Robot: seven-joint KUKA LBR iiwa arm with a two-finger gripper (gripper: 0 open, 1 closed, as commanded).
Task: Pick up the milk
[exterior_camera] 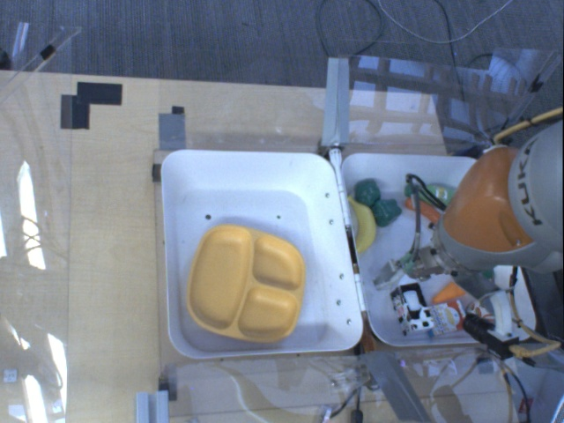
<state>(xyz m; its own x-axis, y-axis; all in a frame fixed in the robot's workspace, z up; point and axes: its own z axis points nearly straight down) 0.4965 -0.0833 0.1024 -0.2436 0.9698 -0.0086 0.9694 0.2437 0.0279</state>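
While one milk carton [414,309] lies right, one yellow tray [246,282] (three-welled) sits left.

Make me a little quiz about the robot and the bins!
1. True or false: the yellow three-compartment plastic tray lies in the left white bin.
2. Which bin is the grey and orange robot arm above? A) left B) right
3. Fill in: the small white and black milk carton lies near the right white bin's ____ edge, front or back.

Key: 1 true. 2 B. 3 front.
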